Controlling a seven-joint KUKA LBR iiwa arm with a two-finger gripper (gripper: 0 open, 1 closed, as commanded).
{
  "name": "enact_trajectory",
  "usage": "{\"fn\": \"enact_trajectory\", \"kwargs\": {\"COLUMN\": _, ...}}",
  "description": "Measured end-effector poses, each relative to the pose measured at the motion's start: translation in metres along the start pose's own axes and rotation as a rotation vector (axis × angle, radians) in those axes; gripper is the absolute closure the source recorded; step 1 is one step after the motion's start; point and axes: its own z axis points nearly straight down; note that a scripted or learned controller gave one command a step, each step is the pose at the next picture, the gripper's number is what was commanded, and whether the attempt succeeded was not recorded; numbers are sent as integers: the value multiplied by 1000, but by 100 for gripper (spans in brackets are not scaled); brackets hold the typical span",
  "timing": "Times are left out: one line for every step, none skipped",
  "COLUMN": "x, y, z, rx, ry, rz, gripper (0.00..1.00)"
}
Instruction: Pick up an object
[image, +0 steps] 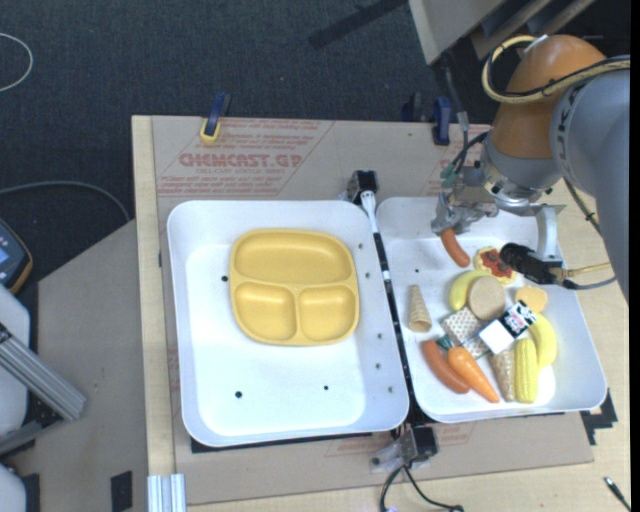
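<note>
My gripper (450, 224) hangs low over the back left part of the right bin (420, 225), below the orange band of the arm (540, 95). Directly under its tip lies a small orange-red sausage (457, 248), slanting toward the front right. The sausage's upper end meets the gripper's tip; whether it is gripped is not clear from this angle. A pile of toy food sits just right and in front of it: a red strawberry (489, 262), a pale yellow pear (461, 291) and a round tan cookie (488, 297).
Further forward in the right bin lie an ice-cream cone (418, 309), two carrots (462, 367), a corn cob (524, 376), a banana (545, 340) and a white box (497, 336). The left bin (200, 330) holds a yellow divided plate (295, 285).
</note>
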Motion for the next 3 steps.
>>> {"fn": "enact_trajectory", "kwargs": {"x": -2, "y": 8, "z": -46, "rx": -2, "ry": 0, "rz": -1, "gripper": 100}}
{"fn": "enact_trajectory", "kwargs": {"x": -2, "y": 9, "z": -80, "rx": 0, "ry": 0, "rz": -1, "gripper": 100}}
{"fn": "enact_trajectory", "kwargs": {"x": 43, "y": -10, "z": -77, "rx": 9, "ry": 3, "rz": -4, "gripper": 100}}
